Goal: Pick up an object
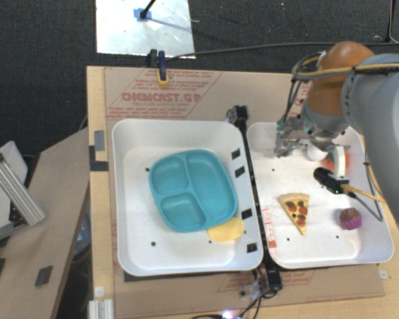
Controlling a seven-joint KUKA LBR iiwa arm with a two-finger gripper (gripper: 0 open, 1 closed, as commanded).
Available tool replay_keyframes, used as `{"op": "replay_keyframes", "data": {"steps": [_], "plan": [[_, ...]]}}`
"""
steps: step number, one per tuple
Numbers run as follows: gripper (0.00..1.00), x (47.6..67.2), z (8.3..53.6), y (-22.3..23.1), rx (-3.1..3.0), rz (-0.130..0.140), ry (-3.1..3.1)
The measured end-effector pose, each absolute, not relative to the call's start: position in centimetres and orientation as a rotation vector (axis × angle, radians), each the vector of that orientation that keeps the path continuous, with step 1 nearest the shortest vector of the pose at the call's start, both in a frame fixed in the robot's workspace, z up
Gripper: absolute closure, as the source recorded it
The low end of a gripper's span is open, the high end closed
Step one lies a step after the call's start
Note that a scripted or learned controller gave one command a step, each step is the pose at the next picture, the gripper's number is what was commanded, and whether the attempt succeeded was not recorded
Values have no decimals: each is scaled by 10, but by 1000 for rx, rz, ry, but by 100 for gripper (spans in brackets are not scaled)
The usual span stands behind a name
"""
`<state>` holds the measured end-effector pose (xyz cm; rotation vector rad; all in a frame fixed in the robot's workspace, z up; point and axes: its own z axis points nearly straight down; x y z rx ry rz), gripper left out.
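Your pincer (284, 146) hangs at the right bin's (272, 178) eleven o'clock; pizza slice (296, 211) centre, teal tray (193, 189) in left bin (130, 198).

brown bench (186, 88) bears two white bins: left bin (130, 198); right bin (369, 248)

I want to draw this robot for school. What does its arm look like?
The arm is fat, round and smooth grey, with a shiny orange band above the wrist. Thin cables loop around the orange part. At the end sits a small grey metal gripper, much thinner than the arm.
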<state>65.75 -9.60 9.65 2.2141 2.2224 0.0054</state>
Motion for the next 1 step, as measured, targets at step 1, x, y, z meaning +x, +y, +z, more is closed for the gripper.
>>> {"op": "replay_keyframes", "data": {"steps": [1], "plan": [[100,656,141,-97,2218,6,2220]]}}
